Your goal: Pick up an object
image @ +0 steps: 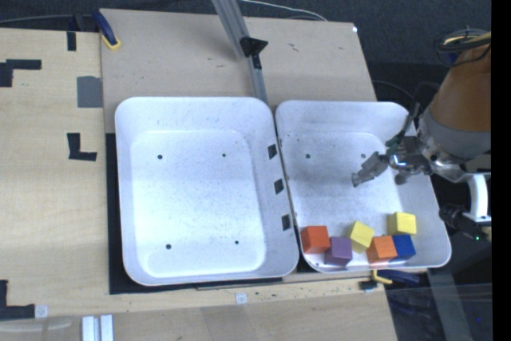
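Six blocks: orange block (pixel 315 237), purple block (pixel 341 249), two yellow, another orange, blue; clustered at right bin (pixel 335 132)'s six o'clock edge.
Gripper (pixel 374 169): above bin's centre, toward three o'clock; holds nothing; finger spread unclear.
Risk: tight packing likely causes slipped or double grabs.

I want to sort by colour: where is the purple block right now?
The purple block lies in the right bin, near its front edge, between the orange block and a yellow block.
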Robot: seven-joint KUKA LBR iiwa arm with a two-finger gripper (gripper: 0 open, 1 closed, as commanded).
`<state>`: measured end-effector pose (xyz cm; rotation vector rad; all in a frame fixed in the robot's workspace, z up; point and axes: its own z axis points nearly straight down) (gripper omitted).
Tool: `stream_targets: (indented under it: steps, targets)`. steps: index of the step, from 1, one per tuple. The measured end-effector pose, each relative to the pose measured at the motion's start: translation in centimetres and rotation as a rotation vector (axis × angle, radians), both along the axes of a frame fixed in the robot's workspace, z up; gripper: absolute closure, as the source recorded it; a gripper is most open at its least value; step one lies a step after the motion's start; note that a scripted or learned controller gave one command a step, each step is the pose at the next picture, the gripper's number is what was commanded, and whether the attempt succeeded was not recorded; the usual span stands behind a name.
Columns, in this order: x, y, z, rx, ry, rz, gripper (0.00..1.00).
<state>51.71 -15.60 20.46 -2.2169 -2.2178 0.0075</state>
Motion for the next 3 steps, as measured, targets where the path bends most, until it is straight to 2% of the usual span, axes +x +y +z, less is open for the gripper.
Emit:
stream_targets:
  steps: [1,2,3]
  targets:
    - [2.6,5.4,-6.1,0.002,0.0,0.005,0.0]
    - [0.7,15.7,-1.1,0.003,-0.008,0.009,0.0]
    - [2.3,25.2,-1.3,0.002,-0.006,0.01,0.0]
